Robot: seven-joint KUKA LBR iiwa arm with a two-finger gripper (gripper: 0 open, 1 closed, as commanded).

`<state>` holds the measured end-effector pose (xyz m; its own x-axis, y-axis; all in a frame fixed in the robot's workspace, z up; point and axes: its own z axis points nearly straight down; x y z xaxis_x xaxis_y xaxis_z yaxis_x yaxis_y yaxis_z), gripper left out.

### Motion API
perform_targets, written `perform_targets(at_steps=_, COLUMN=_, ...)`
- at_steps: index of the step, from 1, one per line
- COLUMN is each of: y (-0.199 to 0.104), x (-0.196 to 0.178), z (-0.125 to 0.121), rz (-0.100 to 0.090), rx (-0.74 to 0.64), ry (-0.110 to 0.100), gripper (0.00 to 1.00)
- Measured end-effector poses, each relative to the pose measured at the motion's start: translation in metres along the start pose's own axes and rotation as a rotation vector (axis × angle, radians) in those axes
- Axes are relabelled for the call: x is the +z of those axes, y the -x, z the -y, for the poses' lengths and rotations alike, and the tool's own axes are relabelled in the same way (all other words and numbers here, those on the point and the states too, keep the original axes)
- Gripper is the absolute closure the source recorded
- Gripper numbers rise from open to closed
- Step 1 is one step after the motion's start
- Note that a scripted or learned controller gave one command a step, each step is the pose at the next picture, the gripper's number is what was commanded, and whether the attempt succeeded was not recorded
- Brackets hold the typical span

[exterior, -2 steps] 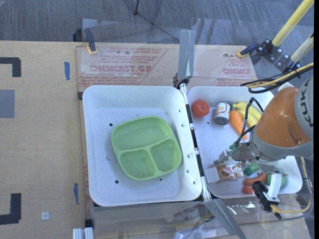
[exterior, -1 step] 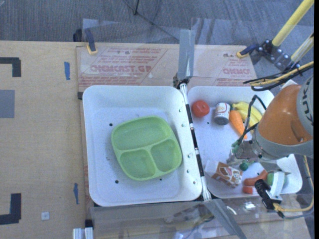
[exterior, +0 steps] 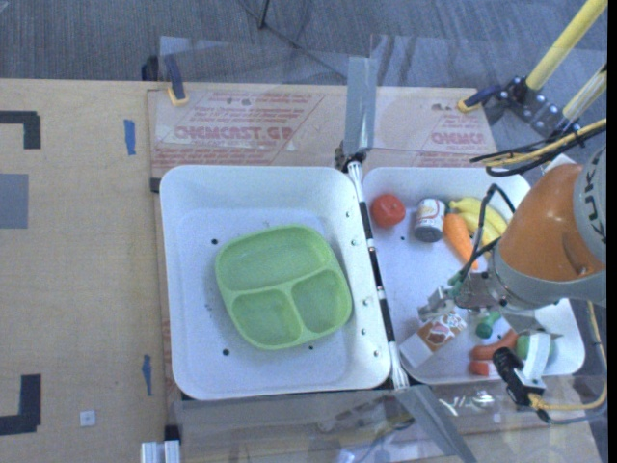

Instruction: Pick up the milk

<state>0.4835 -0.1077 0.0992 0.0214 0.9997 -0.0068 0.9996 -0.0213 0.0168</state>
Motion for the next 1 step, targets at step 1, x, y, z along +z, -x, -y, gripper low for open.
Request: perform_targets(at_steps=1, y=0.0002, x=-0.0097, z=-0.0007, rz=0.0, rx=0.002, ry=0.002, gripper=1.0)
